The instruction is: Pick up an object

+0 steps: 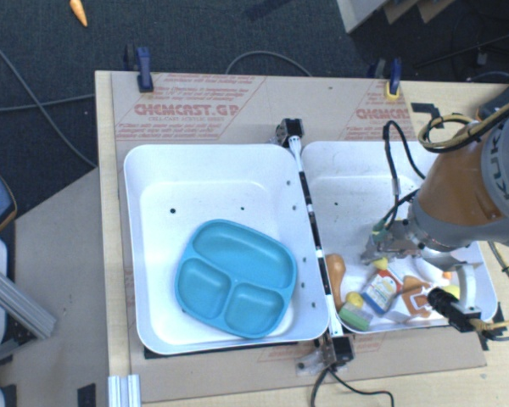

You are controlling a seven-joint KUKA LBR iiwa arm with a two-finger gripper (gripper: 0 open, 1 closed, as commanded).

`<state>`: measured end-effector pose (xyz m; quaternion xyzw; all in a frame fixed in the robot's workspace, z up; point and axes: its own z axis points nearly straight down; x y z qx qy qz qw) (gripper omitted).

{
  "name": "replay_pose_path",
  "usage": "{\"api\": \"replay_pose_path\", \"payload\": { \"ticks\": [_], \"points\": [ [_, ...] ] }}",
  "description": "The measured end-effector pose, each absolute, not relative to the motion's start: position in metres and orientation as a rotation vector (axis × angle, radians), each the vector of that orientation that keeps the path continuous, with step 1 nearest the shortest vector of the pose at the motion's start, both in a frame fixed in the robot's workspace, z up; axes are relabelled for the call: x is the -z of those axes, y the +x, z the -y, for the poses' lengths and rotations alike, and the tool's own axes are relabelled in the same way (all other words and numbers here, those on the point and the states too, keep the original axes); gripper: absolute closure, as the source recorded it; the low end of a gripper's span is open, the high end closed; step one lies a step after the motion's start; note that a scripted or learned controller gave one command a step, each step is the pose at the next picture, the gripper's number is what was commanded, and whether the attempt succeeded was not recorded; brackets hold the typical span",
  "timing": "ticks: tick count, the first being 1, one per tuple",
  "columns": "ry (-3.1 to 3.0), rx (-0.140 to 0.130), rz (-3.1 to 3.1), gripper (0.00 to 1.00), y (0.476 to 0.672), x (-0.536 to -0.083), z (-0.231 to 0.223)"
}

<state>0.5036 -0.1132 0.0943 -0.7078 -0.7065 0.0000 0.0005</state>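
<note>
Two white bins: your left bin [153,185] holds a blue divided plate [235,276]; your gripper [388,246], finger state indiscernible, hangs over small objects [382,295] in the right bin [348,168].

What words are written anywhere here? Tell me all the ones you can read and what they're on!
"CHEMCAST GP" in red, on the brown board behind the left bin.
The same red print repeats on the board behind the right bin, but too blurred to read for sure.
Smaller red lines under both prints: too small to read.
The little packet in the right bin has a label: too blurred to read.
</note>
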Motion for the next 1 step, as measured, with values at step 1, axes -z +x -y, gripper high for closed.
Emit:
{"api": "replay_pose_path", "payload": {
  "ticks": [1],
  "points": [
    [-2.216, 0.014, 2.236, 1.00, 0.5102, -0.1901, 0.0438]
  ]
}}
